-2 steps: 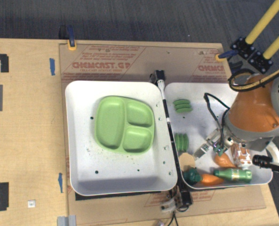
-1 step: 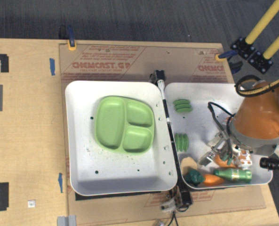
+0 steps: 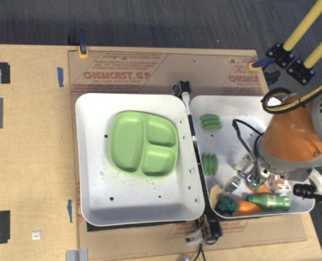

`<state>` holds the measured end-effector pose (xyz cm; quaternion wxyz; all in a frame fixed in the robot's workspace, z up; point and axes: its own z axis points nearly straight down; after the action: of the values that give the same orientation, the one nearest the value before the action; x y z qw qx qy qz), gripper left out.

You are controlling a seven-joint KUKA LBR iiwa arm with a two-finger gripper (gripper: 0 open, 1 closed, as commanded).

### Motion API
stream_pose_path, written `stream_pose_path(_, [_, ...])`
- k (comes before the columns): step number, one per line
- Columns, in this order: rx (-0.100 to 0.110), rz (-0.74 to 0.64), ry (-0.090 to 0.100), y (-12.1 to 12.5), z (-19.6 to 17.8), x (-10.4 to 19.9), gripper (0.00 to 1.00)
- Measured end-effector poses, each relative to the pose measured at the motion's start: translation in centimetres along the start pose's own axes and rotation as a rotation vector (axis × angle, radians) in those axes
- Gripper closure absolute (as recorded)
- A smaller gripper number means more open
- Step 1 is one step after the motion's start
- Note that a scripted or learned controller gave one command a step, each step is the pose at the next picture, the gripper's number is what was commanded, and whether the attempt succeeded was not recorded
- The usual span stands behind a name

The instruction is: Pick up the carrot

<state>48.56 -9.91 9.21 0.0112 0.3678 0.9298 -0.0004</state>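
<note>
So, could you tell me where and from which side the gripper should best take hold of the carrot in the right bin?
I would grip the carrot across its orange body, just right of the dark green leafy top, coming straight down from above. It lies flat and lengthwise along the near wall of the right bin, with a green bottle-like item close beside it, so a side approach looks blocked. The gripper hangs just above.
</note>
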Motion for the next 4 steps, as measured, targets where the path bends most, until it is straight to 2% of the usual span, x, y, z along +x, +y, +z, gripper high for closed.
stream_pose_path(1, [-0.001,-0.005,0.017,0.3,-1.0,0.5,1.0])
stream_pose_path(2, [-0.006,-0.238,0.013,-3.4,0.1,-4.7,1.0])
stream_pose_path(3, [-0.008,-0.237,0.009,-3.3,-0.9,-4.8,1.0])
stream_pose_path(4, [-0.008,-0.237,0.009,-3.3,-0.9,-4.8,0.0])
